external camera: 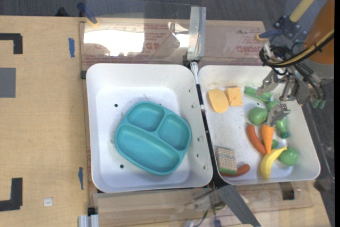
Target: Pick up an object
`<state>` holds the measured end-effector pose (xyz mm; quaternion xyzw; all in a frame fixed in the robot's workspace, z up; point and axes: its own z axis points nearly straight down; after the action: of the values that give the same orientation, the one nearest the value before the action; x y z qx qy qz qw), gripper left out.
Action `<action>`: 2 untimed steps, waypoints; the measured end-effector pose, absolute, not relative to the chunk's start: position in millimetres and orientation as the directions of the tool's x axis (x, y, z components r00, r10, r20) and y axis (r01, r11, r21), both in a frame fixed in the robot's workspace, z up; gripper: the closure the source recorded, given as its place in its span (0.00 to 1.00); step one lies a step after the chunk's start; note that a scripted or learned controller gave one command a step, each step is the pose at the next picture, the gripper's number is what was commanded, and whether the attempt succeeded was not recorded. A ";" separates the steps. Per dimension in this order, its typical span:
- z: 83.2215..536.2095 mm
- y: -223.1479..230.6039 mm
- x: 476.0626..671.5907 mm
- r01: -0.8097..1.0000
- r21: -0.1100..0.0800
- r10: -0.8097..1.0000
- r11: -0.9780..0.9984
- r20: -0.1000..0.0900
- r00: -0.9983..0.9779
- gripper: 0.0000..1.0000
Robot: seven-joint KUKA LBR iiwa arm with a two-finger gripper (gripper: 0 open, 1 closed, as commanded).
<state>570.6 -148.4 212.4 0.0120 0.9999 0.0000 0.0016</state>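
My gripper [276, 99] hangs over the back of the right bin [313, 165], coming in from the right edge. Its metal fingers [270, 82] stand apart, and nothing shows between them. Just below them lie a green apple [257, 116], a green stalk piece [251, 93] and a small green vegetable [280, 126]. Further forward are a carrot [267, 139], a red chili [255, 139], a banana [268, 163] and a green round fruit [290, 156]. Two yellow pieces [218, 100] [234, 96] rest at the back left.
A speckled cracker [226, 156] and a red sausage [237, 170] lie in the right bin's front left corner. The left bin [101, 87] holds a teal divided plate [154, 136]. A clear panel and a metal post [196, 32] stand behind the bins.
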 end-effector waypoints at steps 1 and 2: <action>87.6 -184.7 529.5 0.056 0.000 0.056 0.998 -0.008 -0.998 0.00; 88.4 -124.5 501.5 0.168 0.001 0.168 0.986 -0.013 -0.986 0.00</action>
<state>501.5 -124.5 88.4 0.0843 0.9964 0.0000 0.0067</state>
